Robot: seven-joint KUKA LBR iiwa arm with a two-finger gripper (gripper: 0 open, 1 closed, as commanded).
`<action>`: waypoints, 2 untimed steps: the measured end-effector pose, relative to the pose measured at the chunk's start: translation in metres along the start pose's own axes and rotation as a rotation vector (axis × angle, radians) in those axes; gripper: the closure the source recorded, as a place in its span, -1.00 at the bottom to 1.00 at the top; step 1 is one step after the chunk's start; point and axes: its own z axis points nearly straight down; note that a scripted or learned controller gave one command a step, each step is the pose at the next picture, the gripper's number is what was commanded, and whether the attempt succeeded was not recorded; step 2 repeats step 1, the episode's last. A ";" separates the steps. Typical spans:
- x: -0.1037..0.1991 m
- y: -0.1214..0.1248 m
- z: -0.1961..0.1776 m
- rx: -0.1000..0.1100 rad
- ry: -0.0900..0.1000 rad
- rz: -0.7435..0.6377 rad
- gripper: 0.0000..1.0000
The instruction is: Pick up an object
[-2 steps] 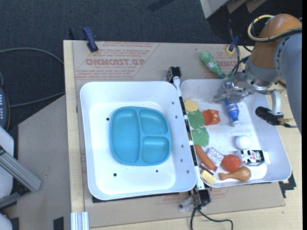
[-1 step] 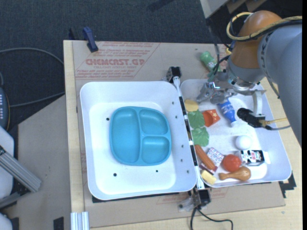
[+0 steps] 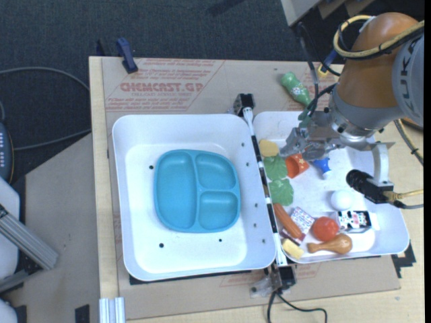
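- The pincer [image 3: 304, 155] hangs low over the upper left part of the right bin [image 3: 394, 237], just above an orange-red piece [image 3: 296, 165]; whether it is parted or closed I cannot tell, as the wrist hides it.
- That orange-red piece looks the likeliest target, lying between a green leafy item [image 3: 277, 169] and a small blue object [image 3: 322, 166].
- Descend straight down and centre on the piece (the neighbours touch or nearly touch it), or the grasp may catch the green item too.
- Close only once low enough to straddle it, then lift vertically.
- Things nearer the front, such as the red tomato [image 3: 325, 228], drumstick [image 3: 331, 246] and sausage [image 3: 287, 221], sit well apart and need no care.
- The left bin [image 3: 135, 140] holds a blue divided plate [image 3: 197, 190], away from the action.
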 end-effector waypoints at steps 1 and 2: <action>0.045 -0.028 0.002 0.003 0.000 0.000 1.00; 0.045 -0.028 0.002 0.003 0.000 0.000 1.00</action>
